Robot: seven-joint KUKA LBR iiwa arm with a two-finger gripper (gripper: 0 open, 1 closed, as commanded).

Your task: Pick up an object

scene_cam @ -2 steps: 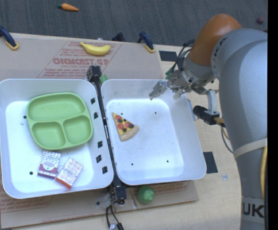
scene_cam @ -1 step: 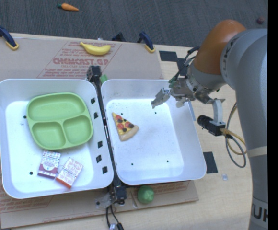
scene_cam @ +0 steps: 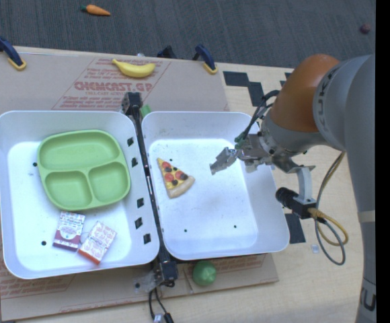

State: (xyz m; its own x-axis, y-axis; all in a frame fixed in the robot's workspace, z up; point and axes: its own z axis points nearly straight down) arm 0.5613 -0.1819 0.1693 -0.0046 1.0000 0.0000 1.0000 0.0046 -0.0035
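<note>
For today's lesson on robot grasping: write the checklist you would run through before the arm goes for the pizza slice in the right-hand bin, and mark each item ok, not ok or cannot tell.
1. Target located: the pizza slice lies in the right bin, near its left wall. ok.
2. Target free of neighbours: nothing touches it. ok.
3. Gripper carries nothing: no object shows at its tip. ok.
4. Gripper above target: it sits to the right of the slice, not over it. not ok.
5. Fingers ready to close: cannot tell.
6. Path from gripper to slice: bare bin floor between them. ok.
</note>
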